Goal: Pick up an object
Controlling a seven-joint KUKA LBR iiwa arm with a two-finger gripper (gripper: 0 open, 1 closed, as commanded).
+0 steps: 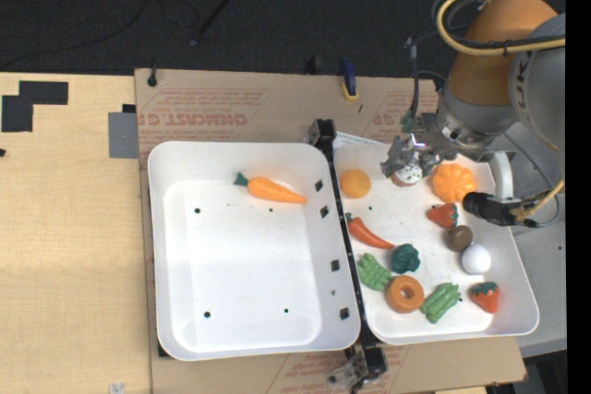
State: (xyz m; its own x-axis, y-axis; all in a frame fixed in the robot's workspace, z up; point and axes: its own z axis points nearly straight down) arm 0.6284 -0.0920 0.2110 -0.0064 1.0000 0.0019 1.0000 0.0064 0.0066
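My gripper (404,163) hangs low over the far end of the right bin (517,314), at the end of the grey arm with its orange band. A small red and white object (405,177) lies right under it; whether the two touch I cannot tell. Close by are an orange ball (355,184) to the left and an orange pumpkin (453,182) to the right. An orange carrot (271,189) lies alone in the left bin (175,291).
The right bin also holds a red chili (369,233), dark green broccoli (404,257), a ridged green piece (373,272), a donut (404,293), a green pickle (440,301), two strawberries (485,295), a white egg (476,259) and a brown piece (459,238).
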